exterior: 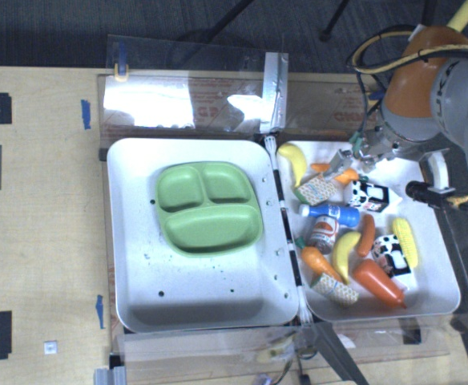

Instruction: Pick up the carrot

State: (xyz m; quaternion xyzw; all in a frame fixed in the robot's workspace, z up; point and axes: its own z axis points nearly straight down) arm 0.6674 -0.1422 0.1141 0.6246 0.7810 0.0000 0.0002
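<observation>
A fat orange-red carrot (377, 283) lies in the right bin (441, 291) near its front right corner, tip pointing to the front right. A smaller orange carrot-like piece (314, 259) lies near the bin's left wall. My gripper (354, 158) hangs over the back of the right bin, above small orange pieces (344, 176) and far from the big carrot. The grey arm with its orange band (417, 87) reaches in from the upper right.
The right bin is crowded: two bananas (294, 163) (345, 253), a blue bottle (331, 213), a can (322, 233), a sausage (366, 235), corn (405, 242), cow-patterned toys (369, 195) (391, 254). A green divided plate (208, 205) lies in the left bin (130, 279).
</observation>
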